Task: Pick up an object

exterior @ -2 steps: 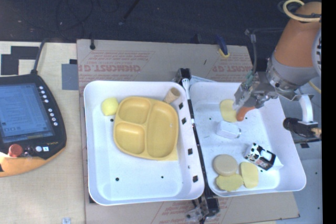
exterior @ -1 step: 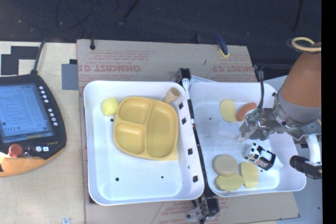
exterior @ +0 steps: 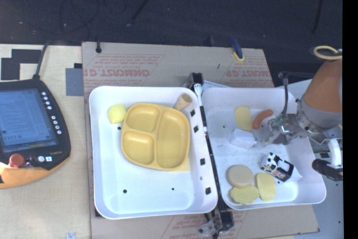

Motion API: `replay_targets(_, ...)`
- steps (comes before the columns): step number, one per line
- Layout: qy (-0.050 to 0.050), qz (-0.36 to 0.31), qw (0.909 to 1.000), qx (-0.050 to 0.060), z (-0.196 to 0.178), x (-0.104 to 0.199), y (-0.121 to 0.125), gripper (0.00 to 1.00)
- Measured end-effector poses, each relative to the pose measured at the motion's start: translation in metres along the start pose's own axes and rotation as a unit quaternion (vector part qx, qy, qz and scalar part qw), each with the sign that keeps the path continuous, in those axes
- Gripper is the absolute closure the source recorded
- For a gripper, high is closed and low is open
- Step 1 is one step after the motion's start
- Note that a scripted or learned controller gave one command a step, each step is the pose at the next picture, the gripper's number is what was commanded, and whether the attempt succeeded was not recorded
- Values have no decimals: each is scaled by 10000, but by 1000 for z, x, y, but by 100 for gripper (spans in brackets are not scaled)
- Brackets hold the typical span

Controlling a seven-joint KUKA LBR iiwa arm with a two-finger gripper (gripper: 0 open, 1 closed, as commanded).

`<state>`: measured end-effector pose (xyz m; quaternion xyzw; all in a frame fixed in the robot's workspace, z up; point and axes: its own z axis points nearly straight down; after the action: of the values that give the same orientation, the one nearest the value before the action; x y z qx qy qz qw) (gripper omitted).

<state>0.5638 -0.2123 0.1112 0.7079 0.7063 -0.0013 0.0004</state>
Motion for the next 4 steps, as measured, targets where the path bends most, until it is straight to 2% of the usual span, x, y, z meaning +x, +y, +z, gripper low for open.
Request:
replay_targets(1,22,-21,9999,137,22,46,57,100)
replay_targets(2,13,-9,10000,6,23,47,60,0)
replay_targets(3,21,-39,10000,-4,23,121,81,0)
replay_targets(4,1,1,10000,-4,16,61,80,0)
